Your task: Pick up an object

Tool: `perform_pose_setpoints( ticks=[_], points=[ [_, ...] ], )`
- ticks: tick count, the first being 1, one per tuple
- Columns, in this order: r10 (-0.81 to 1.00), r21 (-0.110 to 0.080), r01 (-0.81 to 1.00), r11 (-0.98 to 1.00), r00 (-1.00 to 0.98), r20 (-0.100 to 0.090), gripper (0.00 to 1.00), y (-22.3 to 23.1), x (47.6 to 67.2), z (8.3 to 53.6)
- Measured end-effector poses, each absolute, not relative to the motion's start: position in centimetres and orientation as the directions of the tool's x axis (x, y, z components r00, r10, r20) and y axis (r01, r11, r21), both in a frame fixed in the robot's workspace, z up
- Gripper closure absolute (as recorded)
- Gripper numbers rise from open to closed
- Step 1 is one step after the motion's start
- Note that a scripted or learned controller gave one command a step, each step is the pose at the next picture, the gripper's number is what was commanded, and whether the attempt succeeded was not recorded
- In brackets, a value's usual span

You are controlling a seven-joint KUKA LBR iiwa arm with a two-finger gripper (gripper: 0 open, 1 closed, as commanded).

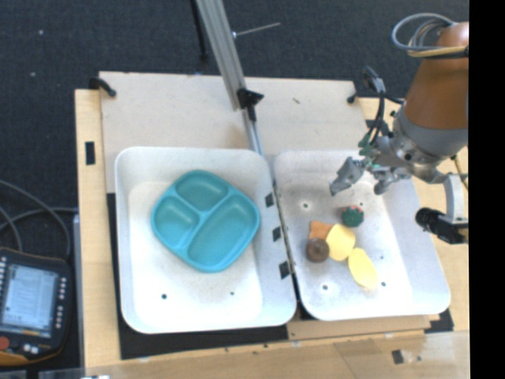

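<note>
My gripper [364, 180] hangs over the upper part of the right bin [410, 290], its two grey fingers spread open with nothing between them. Just below it lies a small dark green object [352, 216]. Further down sit a yellow round piece [342, 242], a yellow oval piece [363, 268], an orange block [319, 230] and a brown ring-shaped piece [317, 250], all close together on the bin floor.
The left bin [134, 306] holds a teal divided plate [206, 219]. A slanted metal bar [225, 46] runs from the top down to the gap between the bins. A tablet [28, 290] lies off the bench at the lower left.
</note>
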State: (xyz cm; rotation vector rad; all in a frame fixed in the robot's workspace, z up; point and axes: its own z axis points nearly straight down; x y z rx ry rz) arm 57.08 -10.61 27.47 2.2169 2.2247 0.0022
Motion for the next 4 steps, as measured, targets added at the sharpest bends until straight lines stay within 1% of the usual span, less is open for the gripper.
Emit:
perform_pose_setpoints(
  ticks=[1, 2, 3, 4],
  points=[
    [1.0, 0.002, 1.0, 0.003, -0.003, 0.001, 0.0, -10.6, 57.1, 27.5],
    [1.0, -0.005, 1.0, -0.001, 0.001, -0.002, 0.0, -10.8, 56.9, 21.1],
    [1.0, -0.005, 1.0, -0.001, 0.001, -0.002, 0.0, -10.3, 56.9, 15.0],
    [1.0, 0.007, 1.0, -0.001, 0.001, -0.006, 0.0, -10.6, 57.1, 10.2]
  ],
)
